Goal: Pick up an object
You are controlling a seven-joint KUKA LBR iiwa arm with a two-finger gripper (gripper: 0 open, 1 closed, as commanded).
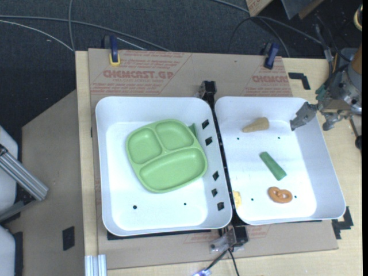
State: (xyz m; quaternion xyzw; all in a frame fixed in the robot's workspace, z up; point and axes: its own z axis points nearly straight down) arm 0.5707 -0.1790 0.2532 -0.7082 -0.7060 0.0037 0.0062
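I've got the gripper [313, 115] parked over the right bin's [328, 160] upper right rim, nothing between its fingers, though I can't tell how wide they're set. I read this as pre-approach, no grasp started. Candidates sit in the right bin: tan wedge [256, 125] nearest the gripper, green stick [272, 165] mid-bin, orange pretzel [280, 195] near the front edge. Green divided plate [167, 163] lies in the left bin [109, 154]. Next I need to move inward over the wedge, then descend
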